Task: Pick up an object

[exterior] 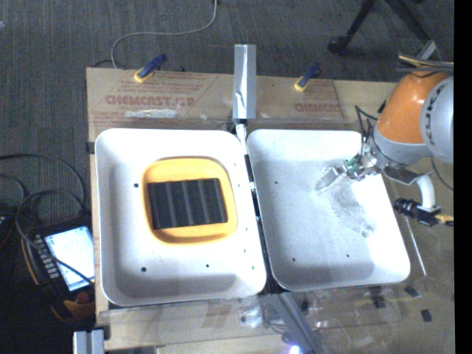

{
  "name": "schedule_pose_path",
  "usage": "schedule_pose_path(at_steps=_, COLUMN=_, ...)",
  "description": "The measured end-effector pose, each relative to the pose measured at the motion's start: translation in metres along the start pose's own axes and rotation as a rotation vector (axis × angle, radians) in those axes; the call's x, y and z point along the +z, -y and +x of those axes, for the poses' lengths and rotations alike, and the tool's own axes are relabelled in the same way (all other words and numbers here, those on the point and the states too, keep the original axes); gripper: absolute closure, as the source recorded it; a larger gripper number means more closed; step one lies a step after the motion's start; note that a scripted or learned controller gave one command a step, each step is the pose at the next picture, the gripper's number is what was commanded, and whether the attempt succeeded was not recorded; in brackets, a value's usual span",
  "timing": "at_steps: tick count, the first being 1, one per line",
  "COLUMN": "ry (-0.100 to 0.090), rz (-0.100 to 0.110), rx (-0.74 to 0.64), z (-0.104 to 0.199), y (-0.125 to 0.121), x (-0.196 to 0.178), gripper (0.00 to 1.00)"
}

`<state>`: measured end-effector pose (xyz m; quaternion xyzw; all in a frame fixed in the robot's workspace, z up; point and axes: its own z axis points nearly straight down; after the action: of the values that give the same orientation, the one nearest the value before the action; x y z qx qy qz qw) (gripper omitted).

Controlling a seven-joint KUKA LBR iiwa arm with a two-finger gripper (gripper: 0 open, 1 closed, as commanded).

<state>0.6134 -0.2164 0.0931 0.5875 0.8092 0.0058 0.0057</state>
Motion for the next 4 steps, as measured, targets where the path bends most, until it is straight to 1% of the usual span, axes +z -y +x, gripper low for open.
schedule_pose_path(at_steps=1, ry=0.0, rz=0.015, rx=0.114, z=0.001, y=0.024, x=-0.068, gripper=0.0)
schedule_pose_path(at_steps=2, ry=0.003, rz=0.008, rx=0.073, z=0.033, y=0.075, x=-0.003, gripper=0.0)
schedule_pose_path(at_steps=3, ry=0.003, rz=-0.002, rx=0.067, z=0.035, y=0.07, x=-0.017, gripper=1.0)
schedule_pose_path(at_steps=4, ry=0.0, rz=0.016, rx=0.192, z=0.089, y=0.01, x=-0.1, gripper=1.0)
